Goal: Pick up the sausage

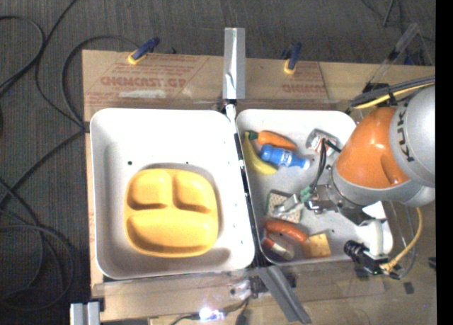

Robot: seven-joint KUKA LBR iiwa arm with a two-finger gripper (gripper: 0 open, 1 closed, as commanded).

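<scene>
Sausage (285, 230), reddish-brown, lies low in the right bin (338, 119), at about 7 o'clock from the gripper (289, 205), whose metal fingers hang just above it, over a patterned scrap; whether they are open or closed cannot be told. A tan block (318, 246) sits just at the sausage's 4 o'clock. Toward 12 o'clock lie a blue bottle (283, 156), a carrot (274, 139) and a banana (256, 161). The left bin (106, 175) holds a yellow divided tray (172, 210). Cardboard (163, 76) behind bears faint red print, unreadable; the arm's orange band (368, 157) shows "KU".
</scene>
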